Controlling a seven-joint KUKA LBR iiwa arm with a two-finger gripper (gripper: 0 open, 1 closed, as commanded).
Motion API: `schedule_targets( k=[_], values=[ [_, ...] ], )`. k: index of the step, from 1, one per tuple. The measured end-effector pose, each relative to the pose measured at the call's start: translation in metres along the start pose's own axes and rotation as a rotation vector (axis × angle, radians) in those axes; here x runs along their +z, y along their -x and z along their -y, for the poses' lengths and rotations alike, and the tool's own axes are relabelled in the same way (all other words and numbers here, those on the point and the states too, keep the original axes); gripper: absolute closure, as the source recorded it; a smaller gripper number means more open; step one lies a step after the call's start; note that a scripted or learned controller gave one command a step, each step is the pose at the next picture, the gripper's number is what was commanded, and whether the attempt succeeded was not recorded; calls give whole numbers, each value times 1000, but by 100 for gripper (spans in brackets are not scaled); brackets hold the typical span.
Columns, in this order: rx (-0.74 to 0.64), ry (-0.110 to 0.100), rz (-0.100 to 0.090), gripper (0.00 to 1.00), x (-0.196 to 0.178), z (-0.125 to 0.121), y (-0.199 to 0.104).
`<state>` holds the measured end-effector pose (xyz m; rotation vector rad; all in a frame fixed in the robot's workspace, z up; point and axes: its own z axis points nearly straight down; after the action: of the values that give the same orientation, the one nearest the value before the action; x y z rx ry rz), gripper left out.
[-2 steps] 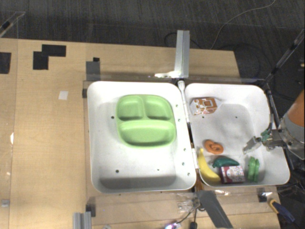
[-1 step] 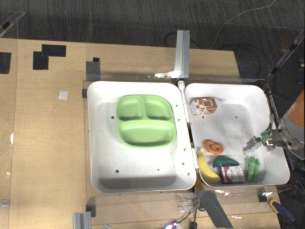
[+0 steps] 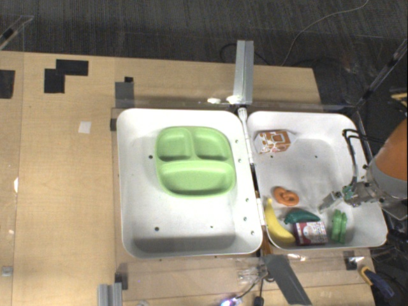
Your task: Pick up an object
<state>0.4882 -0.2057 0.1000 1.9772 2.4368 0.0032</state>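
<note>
Arm cut off by the frame's right edge, gripper (image 3: 336,198) low in the right bin (image 3: 319,146), grip state unclear, banana (image 3: 275,222) and can (image 3: 310,232) left of it, can's label unreadable

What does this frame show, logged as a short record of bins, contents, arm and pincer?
left bin: holds a green divided tray
right bin: holds five loose items
far left corner: white and orange packet
near side: orange ring-shaped piece, banana, dark red can lying on its side with a dark green piece on top, green item
arm: enters from the right, orange band at the frame edge
pincer: low over the right bin's near right part, nothing seen between its fingers
</note>
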Motion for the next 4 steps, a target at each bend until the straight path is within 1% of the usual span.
schedule_targets(
  k=[1,2,3,4],
  values=[
    [144,7,1,0,9,-2,2],
    [265,3,-1,0,7,-1,0],
    [206,0,1,0,-3,-1,-5],
    [100,0,0,0,5,0,0]
  ],
)
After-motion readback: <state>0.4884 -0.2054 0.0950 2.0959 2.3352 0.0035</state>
